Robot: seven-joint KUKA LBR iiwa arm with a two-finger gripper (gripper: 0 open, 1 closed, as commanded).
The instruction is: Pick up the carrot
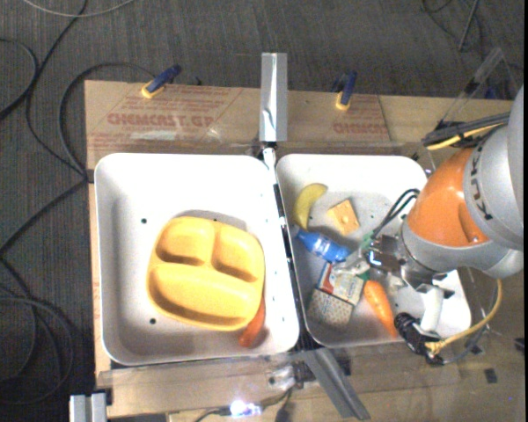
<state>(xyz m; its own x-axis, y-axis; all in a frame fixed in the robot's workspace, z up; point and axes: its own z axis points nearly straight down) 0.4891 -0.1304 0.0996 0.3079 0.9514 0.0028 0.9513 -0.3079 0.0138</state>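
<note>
Over the right bin (pixel 352 160), low among the clutter, the gripper (pixel 376 251) sits at the end of the arm (pixel 444 220), whose bulk covers much of it; whether it is open or closed cannot be told from this angle, and nothing can be seen in its hold. Just in front of it, towards the near wall of the same bin, lies the carrot (pixel 380 305), a short orange taper resting flat on the bin floor at a slant, apparently close under the gripper rather than in it. Beside the carrot on its left are a red and white packet (pixel 341 281) and a grey ribbed block (pixel 328 308), near enough to crowd one side. Further out sit a blue bottle (pixel 322 245), a cheese wedge (pixel 341 215) and a banana (pixel 310 202). Across the divider, the left bin (pixel 123 236) holds a yellow tray (pixel 209 271) with another orange piece (pixel 253 325) at its near corner; it may be a second carrot, though that is hard to tell. The carrot looks like a toy, so probably light, stiff and smooth, likely to roll or squirt out if pinched near the thin tip. The surer hold seems to be across the thick middle, square to its length, on the side away from the packet.
</note>
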